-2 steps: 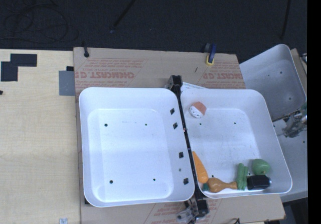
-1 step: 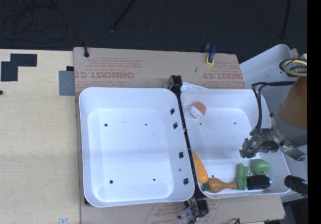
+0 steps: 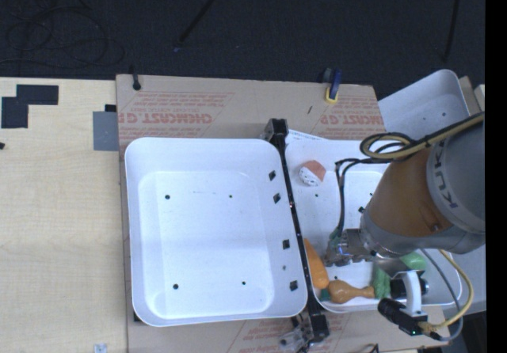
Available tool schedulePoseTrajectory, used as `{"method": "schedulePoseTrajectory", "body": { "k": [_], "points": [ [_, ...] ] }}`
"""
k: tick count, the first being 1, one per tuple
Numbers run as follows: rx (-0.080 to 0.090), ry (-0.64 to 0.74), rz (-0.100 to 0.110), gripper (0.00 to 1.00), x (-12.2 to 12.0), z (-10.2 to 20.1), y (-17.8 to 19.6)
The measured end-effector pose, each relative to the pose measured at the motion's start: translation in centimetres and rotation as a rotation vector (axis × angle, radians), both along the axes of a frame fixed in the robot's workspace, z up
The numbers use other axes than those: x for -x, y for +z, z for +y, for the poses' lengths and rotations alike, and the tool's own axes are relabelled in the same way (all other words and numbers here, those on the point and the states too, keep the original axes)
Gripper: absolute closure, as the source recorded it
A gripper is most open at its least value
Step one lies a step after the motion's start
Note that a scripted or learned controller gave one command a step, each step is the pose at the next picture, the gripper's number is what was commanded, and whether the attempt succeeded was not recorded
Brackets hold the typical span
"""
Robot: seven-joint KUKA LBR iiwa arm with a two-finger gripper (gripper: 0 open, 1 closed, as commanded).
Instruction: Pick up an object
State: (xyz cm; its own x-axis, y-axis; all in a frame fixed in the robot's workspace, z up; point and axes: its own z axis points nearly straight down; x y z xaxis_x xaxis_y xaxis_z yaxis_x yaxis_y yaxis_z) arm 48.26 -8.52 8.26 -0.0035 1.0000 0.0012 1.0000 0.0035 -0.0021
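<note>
My gripper (image 3: 342, 250) hangs low over the near left part of the right bin (image 3: 321, 197), with the grey and orange arm (image 3: 420, 201) covering most of that bin. Just left of it an orange carrot-shaped object (image 3: 315, 264) lies along the bin's left wall. A tan pear-shaped object (image 3: 349, 290) rests at the near rim below the gripper. Beside it, a green object (image 3: 383, 281) is partly hidden by the arm. A small white and orange object (image 3: 311, 172) sits apart in the far left corner.
The left bin (image 3: 142, 185) stands beside the right one, with a black clamp strip (image 3: 287, 209) along their shared edge. Both rest on brown cardboard (image 3: 238, 106), which has a blue clip (image 3: 333, 84) at its far edge. A white bracket (image 3: 412, 288) sits under the arm.
</note>
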Motion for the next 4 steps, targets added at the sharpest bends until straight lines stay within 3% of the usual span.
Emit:
{"method": "schedulePoseTrajectory", "body": {
  "k": [1, 2, 3, 4],
  "points": [
    [-0.001, 0.006, -0.012, 1.0, -5.1, 7.5, 11.1],
    [-0.003, 0.009, -0.011, 1.0, -6.2, 17.2, 22.0],
    [0.0, 0.005, 0.003, 1.0, -10.3, 26.5, 16.0],
    [0.002, 0.002, 0.0, 1.0, -15.1, 29.9, 12.5]
  ]
}}
